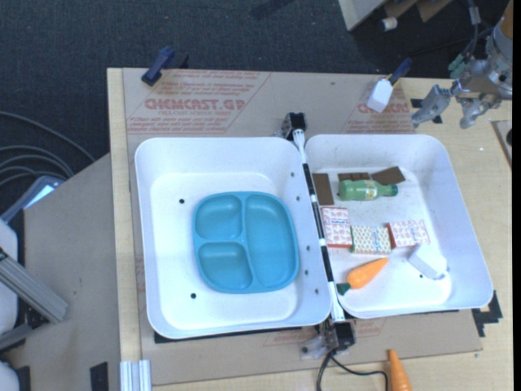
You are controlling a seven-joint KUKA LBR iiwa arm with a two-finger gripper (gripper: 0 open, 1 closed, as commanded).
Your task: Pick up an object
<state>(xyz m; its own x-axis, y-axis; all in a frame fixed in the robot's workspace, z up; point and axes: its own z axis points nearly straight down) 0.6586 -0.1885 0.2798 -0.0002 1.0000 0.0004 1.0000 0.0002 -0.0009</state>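
The right bin (464, 218) holds a green bottle (366, 190) lying on its side, with brown bars (324, 188) beside and behind it. Below them three small patterned boxes (370, 239) form a row. An orange carrot (366, 273) and a white object (427, 261) lie near the bin's front. In the left bin (163, 186) sits a blue divided plate (244, 241). My gripper (449, 111) hangs open over the bench past the right bin's far right corner, with nothing between its fingers.
A blue clamp (157, 66) sits at the board's far left corner and a white-and-blue clip (383, 92) behind the right bin. An orange tool (396, 375) lies at the front edge. Cables run at the left.
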